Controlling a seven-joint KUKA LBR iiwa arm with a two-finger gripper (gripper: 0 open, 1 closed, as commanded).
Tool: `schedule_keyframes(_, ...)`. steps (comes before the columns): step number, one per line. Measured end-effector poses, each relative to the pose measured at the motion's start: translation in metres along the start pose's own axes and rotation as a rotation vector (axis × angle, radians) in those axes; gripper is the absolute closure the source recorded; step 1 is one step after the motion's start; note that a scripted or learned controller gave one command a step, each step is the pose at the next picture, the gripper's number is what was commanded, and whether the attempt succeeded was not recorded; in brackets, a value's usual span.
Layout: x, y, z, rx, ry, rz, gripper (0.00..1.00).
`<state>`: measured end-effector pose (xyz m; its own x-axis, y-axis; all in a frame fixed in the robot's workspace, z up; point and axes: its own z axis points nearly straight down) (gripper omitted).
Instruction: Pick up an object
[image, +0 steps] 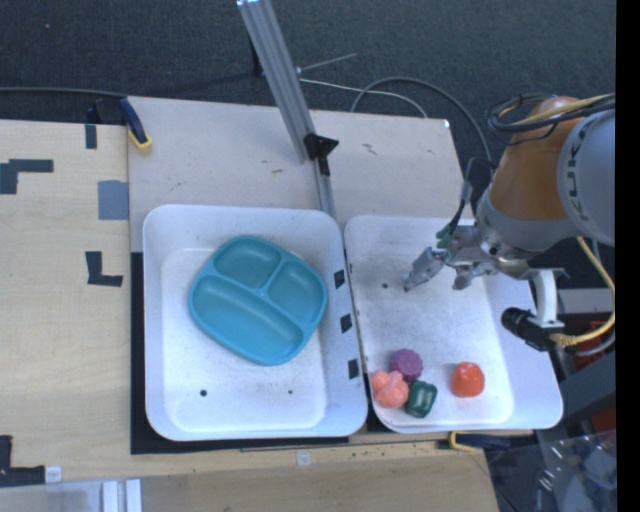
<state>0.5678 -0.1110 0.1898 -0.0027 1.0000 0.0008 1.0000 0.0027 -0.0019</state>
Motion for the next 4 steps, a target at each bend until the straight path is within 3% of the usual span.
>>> schedule_keyframes(1, 0.0, 0.0, 0.0, 0.0, 0.0, 0.0, 0.0)
schedule_keyframes(3, 0.004, 0.009, 0.102, -0.002, -0.003, 0.001, 0.0)
schedule_keyframes(4, 0.005, 0.009, 0.091, -0.001, -0.001, 0.0, 1.0)
